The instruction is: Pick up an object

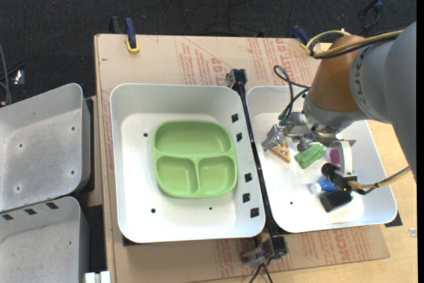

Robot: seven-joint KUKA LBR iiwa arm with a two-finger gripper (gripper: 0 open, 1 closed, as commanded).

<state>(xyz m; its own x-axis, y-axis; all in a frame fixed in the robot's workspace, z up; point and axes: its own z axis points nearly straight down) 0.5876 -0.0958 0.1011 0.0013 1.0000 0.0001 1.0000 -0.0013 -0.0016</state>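
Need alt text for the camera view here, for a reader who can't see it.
The grey arm's claw reaches into the right bin, right beside a tan wedge-shaped piece, with a green object, a purple one and a blue one close by. The left bin holds a green divided plate.

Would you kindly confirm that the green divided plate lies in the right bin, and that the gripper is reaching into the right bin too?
Not quite: the green divided plate lies in the left bin, not the right one, as the camera view shows. The rest stands: the gripper is reaching into the right bin.
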